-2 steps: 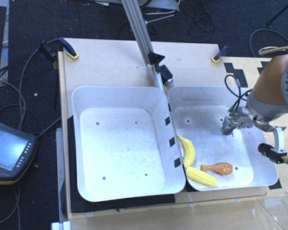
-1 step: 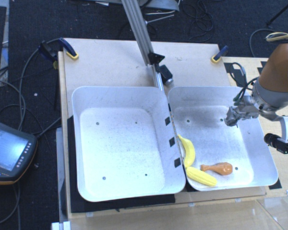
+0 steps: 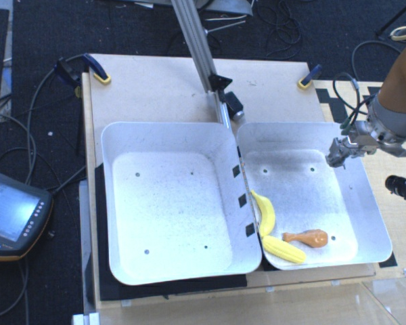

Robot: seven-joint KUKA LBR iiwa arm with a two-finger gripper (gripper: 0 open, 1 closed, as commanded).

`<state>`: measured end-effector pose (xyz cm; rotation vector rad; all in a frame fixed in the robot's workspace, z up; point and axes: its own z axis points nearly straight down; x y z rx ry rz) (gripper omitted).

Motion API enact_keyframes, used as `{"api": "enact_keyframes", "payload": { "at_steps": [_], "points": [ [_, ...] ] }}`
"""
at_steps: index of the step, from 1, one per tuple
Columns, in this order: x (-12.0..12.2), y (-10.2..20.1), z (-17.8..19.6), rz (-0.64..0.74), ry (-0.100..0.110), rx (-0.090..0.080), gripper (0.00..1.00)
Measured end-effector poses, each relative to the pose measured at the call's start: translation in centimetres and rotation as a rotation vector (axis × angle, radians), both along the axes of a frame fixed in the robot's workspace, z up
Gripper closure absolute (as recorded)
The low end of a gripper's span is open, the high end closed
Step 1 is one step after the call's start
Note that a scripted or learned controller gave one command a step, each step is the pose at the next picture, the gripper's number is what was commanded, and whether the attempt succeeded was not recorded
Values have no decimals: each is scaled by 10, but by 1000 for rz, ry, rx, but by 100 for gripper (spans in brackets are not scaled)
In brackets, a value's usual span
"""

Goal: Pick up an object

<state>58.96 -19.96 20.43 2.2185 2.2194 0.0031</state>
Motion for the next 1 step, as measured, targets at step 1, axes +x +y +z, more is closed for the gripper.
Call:
{"api": "enact_keyframes", "payload": {
  "at_steps": [1],
  "points": [
    [0,0,11,0,3,1,100]
  ]
}}
